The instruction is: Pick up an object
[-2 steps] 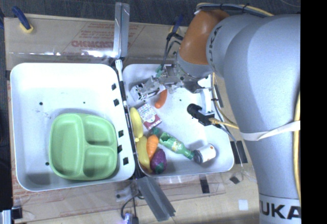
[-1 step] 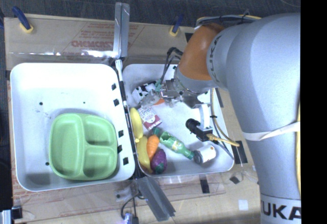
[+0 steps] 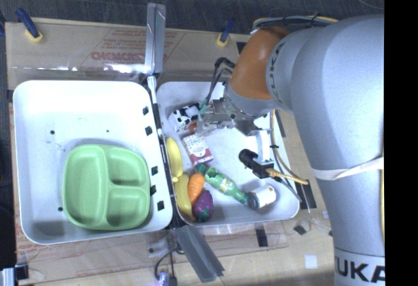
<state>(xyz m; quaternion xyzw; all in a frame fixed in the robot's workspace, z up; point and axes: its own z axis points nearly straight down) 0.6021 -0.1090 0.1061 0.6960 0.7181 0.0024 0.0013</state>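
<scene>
**At right bin's far left corner: spotted toy beside the gripper**

Sits in the far left corner of the right bin [image 3: 228,151]: a small toy [image 3: 185,115], white with black patches, just left of the gripper [image 3: 208,118]. Cannot tell whether gripper is apart or together.

Around it, near to far:
- purple fruit [image 3: 203,205] and carrot [image 3: 195,185] at the near end, against a banana [image 3: 174,157] along the left wall
- green bottle [image 3: 225,185] lying slantwise, white roll [image 3: 264,196] by its near right end
- red packet [image 3: 194,146] just nearer than the toy

Over in the left bin [image 3: 39,115], a green divided plate [image 3: 106,187].

Too small to tell the toy's long axis or facing.
</scene>
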